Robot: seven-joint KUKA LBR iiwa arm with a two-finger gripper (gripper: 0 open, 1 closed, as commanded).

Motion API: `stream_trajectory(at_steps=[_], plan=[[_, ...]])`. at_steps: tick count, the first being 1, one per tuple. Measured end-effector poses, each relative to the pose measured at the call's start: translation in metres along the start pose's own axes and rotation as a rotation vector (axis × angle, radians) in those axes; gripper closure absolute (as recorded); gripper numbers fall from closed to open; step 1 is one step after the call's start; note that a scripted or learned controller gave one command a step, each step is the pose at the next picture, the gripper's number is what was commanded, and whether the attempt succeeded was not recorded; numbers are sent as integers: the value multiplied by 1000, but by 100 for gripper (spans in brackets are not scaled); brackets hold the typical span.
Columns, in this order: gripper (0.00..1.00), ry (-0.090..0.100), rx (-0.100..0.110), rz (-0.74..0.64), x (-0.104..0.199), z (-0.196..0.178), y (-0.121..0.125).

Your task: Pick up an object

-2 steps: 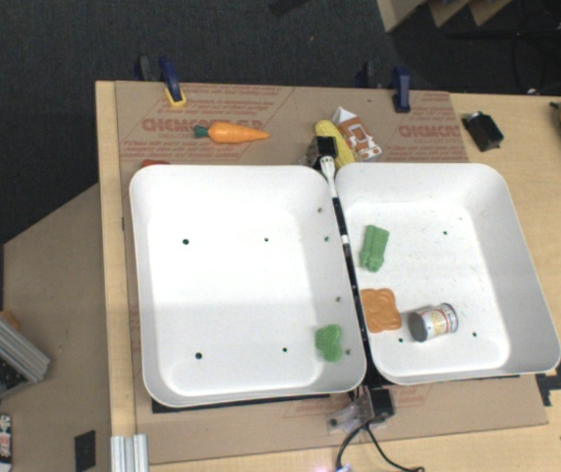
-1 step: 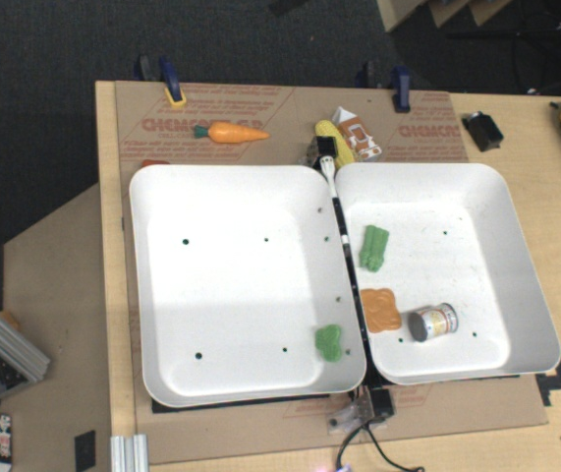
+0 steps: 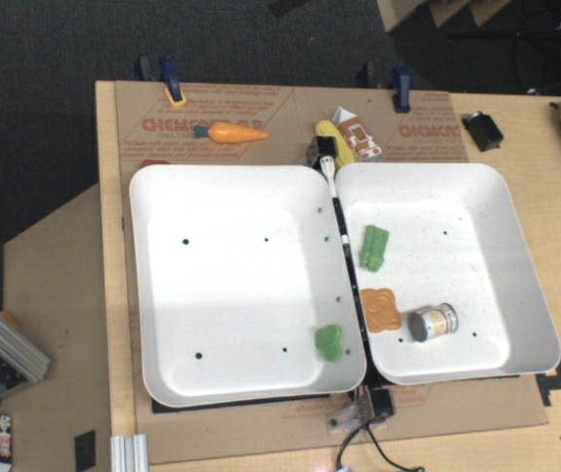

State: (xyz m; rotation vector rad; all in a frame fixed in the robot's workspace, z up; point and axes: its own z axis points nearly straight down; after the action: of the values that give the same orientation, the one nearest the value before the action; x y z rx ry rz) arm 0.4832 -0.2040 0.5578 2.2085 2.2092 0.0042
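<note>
The right bin [image 3: 516, 254] holds a green block [image 3: 374, 247] near its left wall, an orange piece [image 3: 380, 310] nearer, and a small can [image 3: 432, 323] on its side just right of that. The left bin [image 3: 162, 264] holds a green lump [image 3: 329, 342] in its near right corner. A carrot [image 3: 231, 134] lies on the table [image 3: 113, 146] beyond the bins

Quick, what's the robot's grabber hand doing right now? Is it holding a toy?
Gripper: cannot be told from this picture. The can, the orange piece and the green pieces all lie loose in the bins.
</note>
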Motion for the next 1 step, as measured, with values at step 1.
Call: stream_trajectory(at_steps=[1], plan=[[0, 1, 1, 0, 0, 1, 0]])
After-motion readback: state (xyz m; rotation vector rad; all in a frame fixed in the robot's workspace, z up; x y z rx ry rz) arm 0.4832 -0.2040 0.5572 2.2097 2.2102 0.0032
